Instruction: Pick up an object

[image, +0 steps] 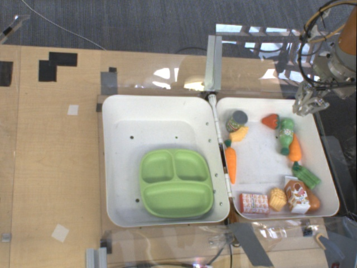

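gripper (310,102): above right bin's (254,149) far right corner, nothing between fingers; opening too blurred to tell. right bin holds: carrot (231,164) at left wall, grey can (239,118), green bottle (286,134), red-white box (254,202). left bin (120,127): green divided plate (176,182).

On the desk (50,166) two bins sit side by side: the left bin (120,149) holds a divided plate (175,183), the right bin (259,149) holds toy foods, a carrot (231,164) along its left wall.
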Robot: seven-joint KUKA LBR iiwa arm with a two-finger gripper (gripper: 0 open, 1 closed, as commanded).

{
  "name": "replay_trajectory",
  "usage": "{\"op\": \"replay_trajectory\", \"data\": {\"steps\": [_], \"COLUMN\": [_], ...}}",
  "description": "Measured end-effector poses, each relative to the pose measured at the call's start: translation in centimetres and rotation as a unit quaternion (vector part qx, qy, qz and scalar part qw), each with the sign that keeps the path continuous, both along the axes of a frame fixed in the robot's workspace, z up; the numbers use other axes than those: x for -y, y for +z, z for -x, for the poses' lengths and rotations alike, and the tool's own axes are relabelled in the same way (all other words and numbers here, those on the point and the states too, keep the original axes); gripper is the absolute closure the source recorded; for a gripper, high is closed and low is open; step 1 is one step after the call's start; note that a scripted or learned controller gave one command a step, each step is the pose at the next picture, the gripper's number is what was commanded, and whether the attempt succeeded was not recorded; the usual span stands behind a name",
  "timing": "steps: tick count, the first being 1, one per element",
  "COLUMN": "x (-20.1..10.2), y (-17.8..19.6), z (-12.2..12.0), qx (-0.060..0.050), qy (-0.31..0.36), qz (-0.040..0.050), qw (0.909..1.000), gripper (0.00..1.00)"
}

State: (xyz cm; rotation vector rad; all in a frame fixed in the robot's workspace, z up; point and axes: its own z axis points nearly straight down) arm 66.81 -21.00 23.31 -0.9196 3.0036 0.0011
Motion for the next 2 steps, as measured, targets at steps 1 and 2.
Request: {"op": "replay_trajectory", "data": {"steps": [1,2], "x": [-0.5,-0.9], "y": [-13.6,-14.2], "z": [-0.4,14.6], "qx": [0.006,0.008], "qy": [0.092,0.155], "qz": [0.0010,0.0024], "qw": [0.9957,0.9879], "gripper": [1.00,1.00]}}
